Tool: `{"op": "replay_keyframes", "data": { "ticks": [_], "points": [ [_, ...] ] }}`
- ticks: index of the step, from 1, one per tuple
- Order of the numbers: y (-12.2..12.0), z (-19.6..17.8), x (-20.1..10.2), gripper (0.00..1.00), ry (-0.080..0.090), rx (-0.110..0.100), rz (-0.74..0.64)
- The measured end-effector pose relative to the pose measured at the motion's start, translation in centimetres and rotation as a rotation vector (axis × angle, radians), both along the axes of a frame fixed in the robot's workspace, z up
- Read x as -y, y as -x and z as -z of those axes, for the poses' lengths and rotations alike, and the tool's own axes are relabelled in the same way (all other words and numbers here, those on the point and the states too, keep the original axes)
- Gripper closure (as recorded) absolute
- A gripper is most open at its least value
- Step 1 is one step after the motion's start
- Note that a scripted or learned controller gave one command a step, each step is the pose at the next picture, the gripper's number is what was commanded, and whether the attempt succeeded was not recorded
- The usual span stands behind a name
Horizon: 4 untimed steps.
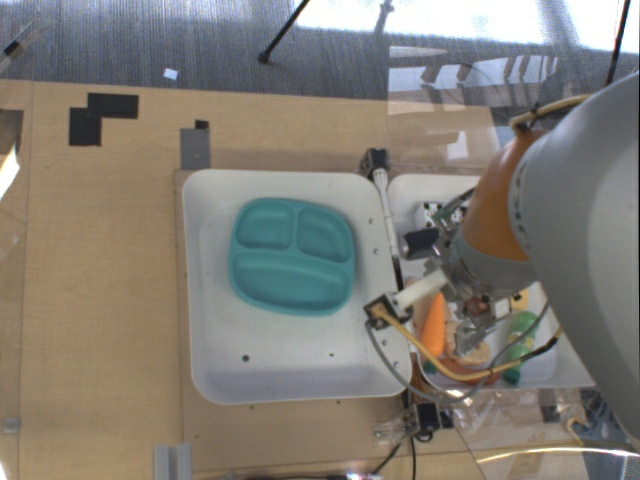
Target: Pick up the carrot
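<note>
The orange carrot point(433, 325) lies in the right bin point(412, 196), close to that bin's left wall and near its front. My gripper point(474, 314) hangs low over the same bin, just to the right of the carrot and very near it. The grey arm with its orange band point(492, 218) covers most of the right bin. Nothing shows the carrot lifted; it seems to rest among the other items.
A green item point(518, 335) and a red curved item point(462, 369) lie by the carrot at the bin's front. The left bin point(200, 298) holds a teal divided plate point(293, 255). Cables point(390, 338) run along the divider between the bins.
</note>
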<state>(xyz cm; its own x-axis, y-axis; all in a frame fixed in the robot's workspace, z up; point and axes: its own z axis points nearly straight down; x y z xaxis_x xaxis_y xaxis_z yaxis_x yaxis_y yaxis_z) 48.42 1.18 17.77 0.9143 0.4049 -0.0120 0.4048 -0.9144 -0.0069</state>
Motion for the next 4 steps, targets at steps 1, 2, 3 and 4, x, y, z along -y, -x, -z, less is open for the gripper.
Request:
{"op": "replay_keyframes", "data": {
  "ticks": [1, 2, 3, 4],
  "points": [
    [-0.3, -0.7, 7.4, 0.00, 0.004, 0.015, 0.068],
    [-0.8, 8.8, 9.8, 0.00, 0.006, 0.031, -0.103],
    [-1.0, 7.8, 9.5, 1.00, 0.004, 0.034, -0.109],
    [-1.0, 7.8, 9.5, 0.00, 0.003, 0.033, -0.108]
  ]
}}
